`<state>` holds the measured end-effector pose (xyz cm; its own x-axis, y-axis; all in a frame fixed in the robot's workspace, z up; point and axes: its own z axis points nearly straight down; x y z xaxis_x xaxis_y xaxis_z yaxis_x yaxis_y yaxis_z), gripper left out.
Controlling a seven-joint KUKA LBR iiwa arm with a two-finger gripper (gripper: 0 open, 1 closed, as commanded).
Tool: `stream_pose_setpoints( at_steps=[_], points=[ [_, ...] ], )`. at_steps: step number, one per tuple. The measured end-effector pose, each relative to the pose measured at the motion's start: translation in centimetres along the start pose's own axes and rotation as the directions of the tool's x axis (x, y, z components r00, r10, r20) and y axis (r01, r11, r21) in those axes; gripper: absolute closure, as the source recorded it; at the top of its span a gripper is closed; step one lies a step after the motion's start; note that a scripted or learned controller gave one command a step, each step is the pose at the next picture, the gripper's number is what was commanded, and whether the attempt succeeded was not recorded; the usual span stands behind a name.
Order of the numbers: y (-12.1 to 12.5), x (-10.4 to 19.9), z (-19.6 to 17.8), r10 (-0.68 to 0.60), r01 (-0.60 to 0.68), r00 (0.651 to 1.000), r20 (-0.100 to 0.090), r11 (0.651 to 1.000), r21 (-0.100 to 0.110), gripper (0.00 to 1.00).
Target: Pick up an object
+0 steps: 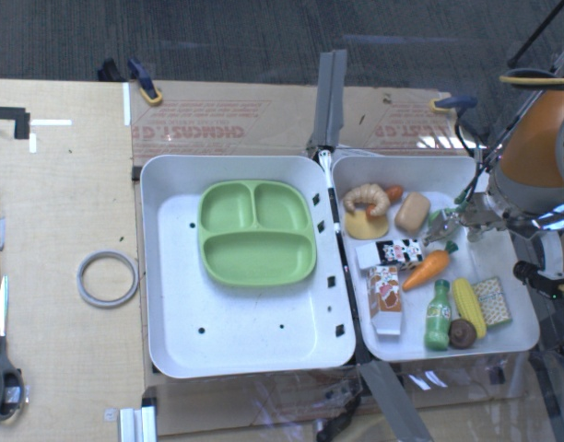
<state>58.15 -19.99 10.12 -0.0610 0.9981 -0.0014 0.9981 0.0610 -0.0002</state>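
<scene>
Two white bins sit side by side on the bench. Left bin (162,274) holds a green divided plate (257,233). Right bin (503,339) holds a croissant (368,197), bread roll (412,213), carrot (426,268), green bottle (437,316), corn cob (469,307), small carton (385,300) and a black-and-white patterned item (398,251). Gripper (451,224) is low at the right bin's upper right area, just beside the bread roll and above the carrot; whether it is open or closed cannot be told, and nothing is seen held.
</scene>
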Motion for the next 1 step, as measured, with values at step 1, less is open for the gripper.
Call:
stream_pose_setpoints(
  at_steps=[1],
  points=[
    [0.6,-0.56,0.96,0.029,-0.029,1.0,-0.001,1.0,0.0,0.0]
  ],
)
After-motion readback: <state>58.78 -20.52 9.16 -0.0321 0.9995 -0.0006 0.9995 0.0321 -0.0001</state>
